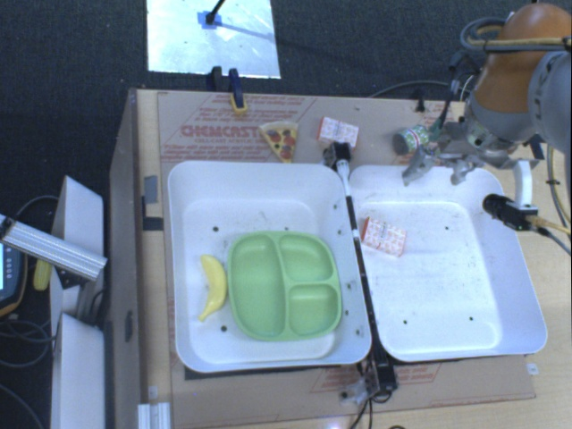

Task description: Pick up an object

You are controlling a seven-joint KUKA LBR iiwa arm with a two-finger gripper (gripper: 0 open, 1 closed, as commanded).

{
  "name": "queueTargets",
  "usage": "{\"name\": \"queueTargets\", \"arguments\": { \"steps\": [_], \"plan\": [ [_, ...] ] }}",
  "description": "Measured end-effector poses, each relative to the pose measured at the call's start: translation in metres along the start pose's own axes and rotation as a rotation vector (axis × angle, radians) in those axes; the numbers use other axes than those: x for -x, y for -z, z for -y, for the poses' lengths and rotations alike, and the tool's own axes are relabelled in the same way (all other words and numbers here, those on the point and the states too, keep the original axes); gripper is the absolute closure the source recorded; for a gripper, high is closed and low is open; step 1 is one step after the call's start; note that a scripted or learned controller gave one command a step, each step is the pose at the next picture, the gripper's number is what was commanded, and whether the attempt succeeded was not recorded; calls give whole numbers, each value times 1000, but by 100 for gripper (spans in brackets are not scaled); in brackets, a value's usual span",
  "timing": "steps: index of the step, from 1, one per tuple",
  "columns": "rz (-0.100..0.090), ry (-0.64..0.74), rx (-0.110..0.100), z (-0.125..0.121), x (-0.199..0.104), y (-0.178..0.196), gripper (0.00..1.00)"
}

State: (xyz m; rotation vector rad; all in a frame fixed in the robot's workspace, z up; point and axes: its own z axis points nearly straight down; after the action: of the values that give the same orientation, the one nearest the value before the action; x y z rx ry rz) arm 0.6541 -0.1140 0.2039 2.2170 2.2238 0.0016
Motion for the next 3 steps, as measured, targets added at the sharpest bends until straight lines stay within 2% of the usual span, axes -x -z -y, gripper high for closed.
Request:
{"name": "queueTargets", "arguments": {
  "steps": [1, 2, 3],
  "plan": [
    [0, -2, -2, 29, 29, -65, 0],
    [4, -2, 10, 42, -14, -114, 0],
    [-1, 0, 13, 22, 30, -113, 0]
  ]
}}
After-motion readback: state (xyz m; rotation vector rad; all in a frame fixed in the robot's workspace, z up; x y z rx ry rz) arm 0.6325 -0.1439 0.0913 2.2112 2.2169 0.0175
